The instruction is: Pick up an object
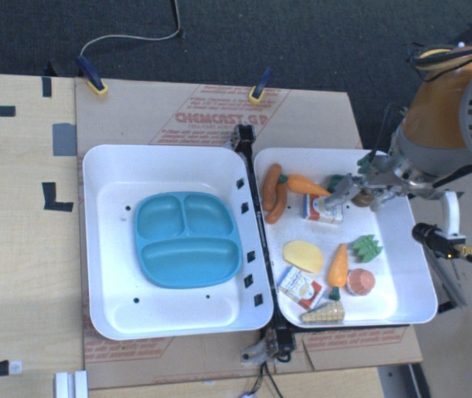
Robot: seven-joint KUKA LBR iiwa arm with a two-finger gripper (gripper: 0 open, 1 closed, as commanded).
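Right white bin [401,305], upper part: the grey two-finger gripper [345,191] hangs just above and right of a small white carton with a red label [323,211], lying directly beneath it. An orange plastic carrot [304,186], long axis running left to right, lies just left. How wide the gripper stands cannot be told; nothing is visibly held. The blue divided plate [188,239] sits in the left bin [103,222].
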